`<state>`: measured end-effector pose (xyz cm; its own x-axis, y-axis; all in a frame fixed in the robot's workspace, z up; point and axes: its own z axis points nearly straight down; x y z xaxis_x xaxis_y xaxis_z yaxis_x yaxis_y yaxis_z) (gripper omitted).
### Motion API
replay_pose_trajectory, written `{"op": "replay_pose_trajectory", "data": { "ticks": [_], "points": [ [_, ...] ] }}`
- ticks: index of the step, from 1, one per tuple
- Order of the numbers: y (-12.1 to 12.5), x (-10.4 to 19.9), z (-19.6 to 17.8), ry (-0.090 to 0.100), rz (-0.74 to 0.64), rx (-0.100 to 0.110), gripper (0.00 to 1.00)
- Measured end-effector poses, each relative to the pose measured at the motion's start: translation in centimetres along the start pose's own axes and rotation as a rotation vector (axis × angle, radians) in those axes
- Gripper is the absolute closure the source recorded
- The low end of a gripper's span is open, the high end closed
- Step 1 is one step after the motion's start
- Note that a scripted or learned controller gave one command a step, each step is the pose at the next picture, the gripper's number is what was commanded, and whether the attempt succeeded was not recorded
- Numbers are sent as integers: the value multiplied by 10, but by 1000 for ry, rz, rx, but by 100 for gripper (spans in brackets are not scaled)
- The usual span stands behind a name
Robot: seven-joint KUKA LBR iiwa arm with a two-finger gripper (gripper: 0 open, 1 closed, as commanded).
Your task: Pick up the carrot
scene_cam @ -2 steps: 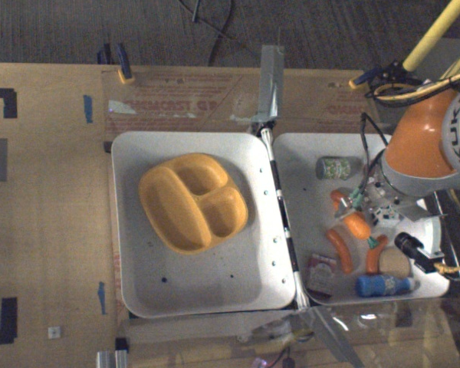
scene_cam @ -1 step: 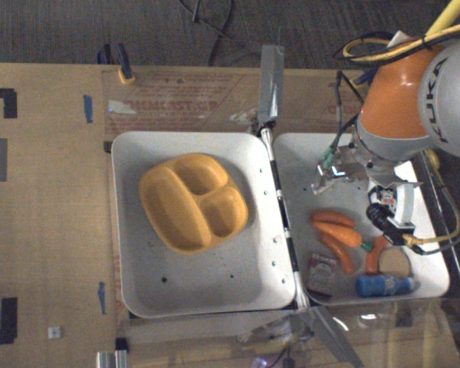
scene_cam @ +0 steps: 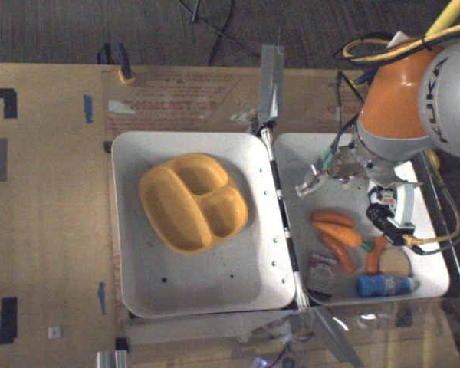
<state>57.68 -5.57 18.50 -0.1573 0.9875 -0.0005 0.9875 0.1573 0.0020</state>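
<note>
Camera view showed the gripper [scene_cam: 316, 179] hanging over the right bin [scene_cam: 299, 159] with fingers spread and nothing between them, the carrot [scene_cam: 341, 236] lying nearby among cluttered small items, partly hidden by the arm [scene_cam: 402, 106], hard to make out.

A single fixed camera looks down from above the bench [scene_cam: 46, 228] at a slight slant. It sits far enough back to take in both white bins: the left bin [scene_cam: 130, 282] near centre, the right bin [scene_cam: 291, 156] beside it, with dark floor along the top.
</note>
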Motion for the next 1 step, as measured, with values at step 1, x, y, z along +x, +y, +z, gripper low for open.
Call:
{"op": "replay_pose_trajectory", "data": {
  "ticks": [1],
  "points": [
    [-54, -34, 57, 1, -22, 2, 0]
  ]
}}
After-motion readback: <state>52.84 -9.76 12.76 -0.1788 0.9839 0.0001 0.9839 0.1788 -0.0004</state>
